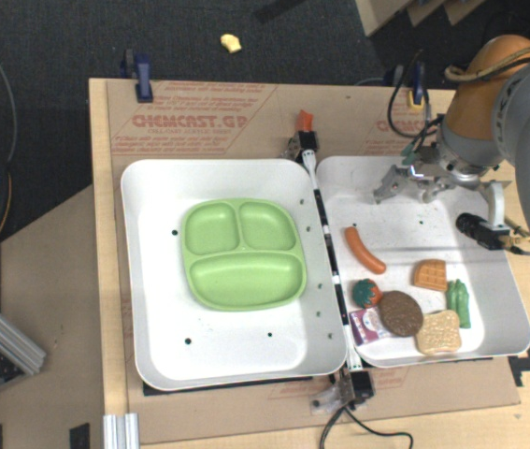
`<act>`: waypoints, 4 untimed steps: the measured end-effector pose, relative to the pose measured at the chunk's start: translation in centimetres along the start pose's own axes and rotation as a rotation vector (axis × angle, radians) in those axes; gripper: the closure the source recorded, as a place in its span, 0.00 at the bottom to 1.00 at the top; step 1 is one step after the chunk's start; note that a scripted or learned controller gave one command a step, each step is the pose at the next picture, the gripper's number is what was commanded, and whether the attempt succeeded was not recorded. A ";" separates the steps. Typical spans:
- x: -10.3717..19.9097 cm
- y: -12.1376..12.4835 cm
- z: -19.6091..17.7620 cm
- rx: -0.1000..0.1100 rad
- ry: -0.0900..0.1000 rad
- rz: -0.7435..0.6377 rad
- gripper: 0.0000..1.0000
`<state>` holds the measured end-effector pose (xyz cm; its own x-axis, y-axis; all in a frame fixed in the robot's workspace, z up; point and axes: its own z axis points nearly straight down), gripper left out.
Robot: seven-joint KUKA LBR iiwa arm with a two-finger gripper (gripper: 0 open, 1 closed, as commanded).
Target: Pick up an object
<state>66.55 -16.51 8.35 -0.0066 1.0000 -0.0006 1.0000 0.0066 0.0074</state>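
Note:
My gripper point(412, 187) hangs low over the far part of the right bin point(489, 344), its grey fingers spread open with nothing between them. The toy food lies nearer the front of that bin, apart from the gripper. An orange sausage point(365, 251) is closest, just below and left of it. Further forward are an orange cracker point(429, 275), a green vegetable point(458, 302), a small red and green piece point(366, 293), a brown round patty point(400, 313), a slice of bread point(439, 333) and a purple packet point(367, 325).
A green divided plate point(243, 253) sits in the left bin point(152, 335). A black part point(479, 230) juts in at the right bin's right side. The arm's orange band point(489, 73) and cables stand above the bin's far right corner.

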 end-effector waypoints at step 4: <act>7.1 -8.4 0.4 0.011 0.001 0.007 0.00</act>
<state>58.07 -9.50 7.93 0.0003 1.0000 0.0000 1.0000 -0.0003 -0.0033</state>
